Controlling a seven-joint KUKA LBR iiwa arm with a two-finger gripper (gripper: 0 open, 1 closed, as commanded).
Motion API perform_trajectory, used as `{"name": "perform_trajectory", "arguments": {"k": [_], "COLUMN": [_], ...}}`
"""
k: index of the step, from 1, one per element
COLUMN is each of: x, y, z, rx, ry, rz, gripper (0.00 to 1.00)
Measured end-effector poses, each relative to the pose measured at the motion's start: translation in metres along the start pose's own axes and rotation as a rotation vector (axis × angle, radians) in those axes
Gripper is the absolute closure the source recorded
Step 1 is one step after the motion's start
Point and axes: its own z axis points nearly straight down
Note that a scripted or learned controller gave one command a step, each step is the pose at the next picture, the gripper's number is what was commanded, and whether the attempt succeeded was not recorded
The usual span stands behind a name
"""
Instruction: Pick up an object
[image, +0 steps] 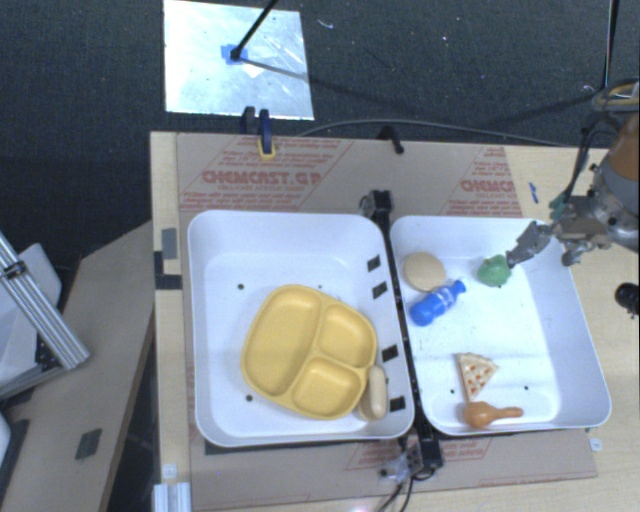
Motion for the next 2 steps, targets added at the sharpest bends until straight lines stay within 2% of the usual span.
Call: {"name": "perform_trajectory", "arguments": {"k": [1,2], "x": [0.001,-0.006], "y": [0.002,0.008], "z": [-0.007,0.051], "rx": [-0.012,-0.008], "ry": [-0.002,-0.002], "rz": [-0.003,-0.001], "gripper": [0.00,0.00]}}
